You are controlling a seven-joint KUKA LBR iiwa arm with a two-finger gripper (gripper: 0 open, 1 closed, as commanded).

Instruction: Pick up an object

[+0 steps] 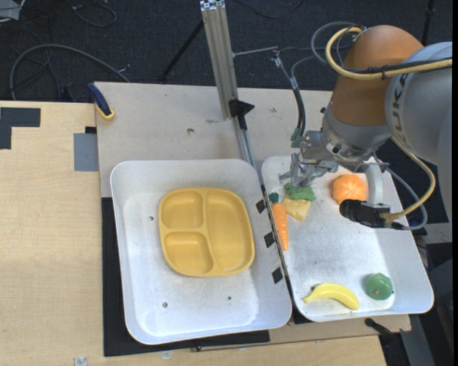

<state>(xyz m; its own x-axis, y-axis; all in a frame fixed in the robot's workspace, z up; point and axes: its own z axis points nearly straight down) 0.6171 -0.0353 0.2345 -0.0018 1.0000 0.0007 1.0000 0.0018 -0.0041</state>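
From the camera above the bench, the gripper (304, 175) hangs low over the far left part of the right bin (412, 300); whether it is open or closed I cannot tell. Just below it lies a pale yellow and green piece (297, 202). The carrot (280, 224) lies along the bin's left wall, long axis pointing near to far. An orange (349, 187) sits close by (beside the arm). The banana (332, 295) and the green fruit (378, 286) rest near the front edge, with open floor between. The left bin (133, 280) holds a yellow divided plate (206, 230).
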